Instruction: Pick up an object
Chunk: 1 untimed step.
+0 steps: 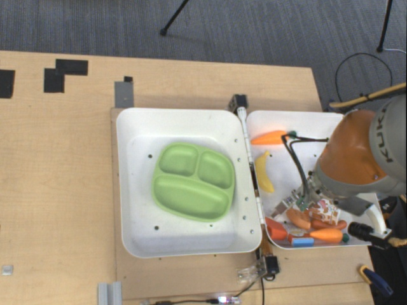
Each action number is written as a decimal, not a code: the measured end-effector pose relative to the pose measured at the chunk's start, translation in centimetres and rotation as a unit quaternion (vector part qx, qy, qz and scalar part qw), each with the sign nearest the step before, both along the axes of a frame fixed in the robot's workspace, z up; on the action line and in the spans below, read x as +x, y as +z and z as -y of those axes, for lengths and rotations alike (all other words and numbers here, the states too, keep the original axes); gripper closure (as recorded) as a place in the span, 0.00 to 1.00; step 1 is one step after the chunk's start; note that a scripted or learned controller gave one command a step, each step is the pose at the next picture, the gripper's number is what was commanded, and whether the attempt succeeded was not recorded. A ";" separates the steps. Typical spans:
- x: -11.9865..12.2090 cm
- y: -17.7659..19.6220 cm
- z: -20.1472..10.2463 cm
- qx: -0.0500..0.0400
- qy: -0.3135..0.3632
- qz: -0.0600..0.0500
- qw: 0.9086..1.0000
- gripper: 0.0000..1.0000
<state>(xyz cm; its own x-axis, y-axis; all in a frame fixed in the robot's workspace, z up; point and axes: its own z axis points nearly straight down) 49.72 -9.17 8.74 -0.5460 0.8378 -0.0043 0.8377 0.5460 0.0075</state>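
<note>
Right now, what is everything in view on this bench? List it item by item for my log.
Left bin: one, white, left of the pair.
Divided plate: one, green, three compartments, in the left bin.
Right bin: one, white, touching the left bin's right side.
Carrot: one, orange, at the right bin's far edge.
Banana: one, yellow, along the right bin's left wall.
Toy food pile: several pieces, orange, red and brown, at the right bin's near edge.
Black patches: three, on the bench's far left.
Arm: one, grey with orange band, over the right bin.
Claw: one, low over the pile.
</note>
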 end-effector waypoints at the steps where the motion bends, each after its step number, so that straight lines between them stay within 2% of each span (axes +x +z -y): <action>1: 0.0 0.0 0.0 0.000 -0.001 0.000 1.000 0.00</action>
<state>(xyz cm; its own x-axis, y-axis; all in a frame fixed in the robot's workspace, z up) 49.72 -9.18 8.73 -0.5451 0.8383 -0.0044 0.8383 0.5451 0.0076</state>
